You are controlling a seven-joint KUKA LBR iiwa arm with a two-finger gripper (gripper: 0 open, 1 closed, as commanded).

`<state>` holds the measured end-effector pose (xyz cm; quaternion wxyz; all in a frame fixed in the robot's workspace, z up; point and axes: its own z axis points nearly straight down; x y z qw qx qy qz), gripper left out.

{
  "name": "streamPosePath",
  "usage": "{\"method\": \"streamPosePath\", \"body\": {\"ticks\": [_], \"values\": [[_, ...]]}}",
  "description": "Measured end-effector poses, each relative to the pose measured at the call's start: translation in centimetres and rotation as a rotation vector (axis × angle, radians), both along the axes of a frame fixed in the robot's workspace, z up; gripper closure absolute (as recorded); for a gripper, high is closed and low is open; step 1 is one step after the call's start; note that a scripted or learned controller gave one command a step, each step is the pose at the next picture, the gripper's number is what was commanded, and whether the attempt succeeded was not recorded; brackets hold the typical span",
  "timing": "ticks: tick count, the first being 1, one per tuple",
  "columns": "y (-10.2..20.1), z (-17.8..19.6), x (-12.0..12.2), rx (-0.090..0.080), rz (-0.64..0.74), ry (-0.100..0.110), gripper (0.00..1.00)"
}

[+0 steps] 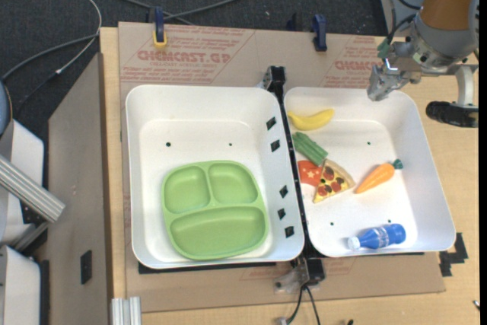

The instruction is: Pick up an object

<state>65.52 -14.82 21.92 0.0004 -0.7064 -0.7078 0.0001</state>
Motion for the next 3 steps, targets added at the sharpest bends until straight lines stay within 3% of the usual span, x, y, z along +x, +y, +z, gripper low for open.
{"method": "streamPosePath", "body": {"ticks": [1,3], "values": [[5.0,0.2,-0.8,0.003,0.004,0.007,1.00],[15.4,0.8,-5.8,0.002,0.004,0.009,1.00]]}}
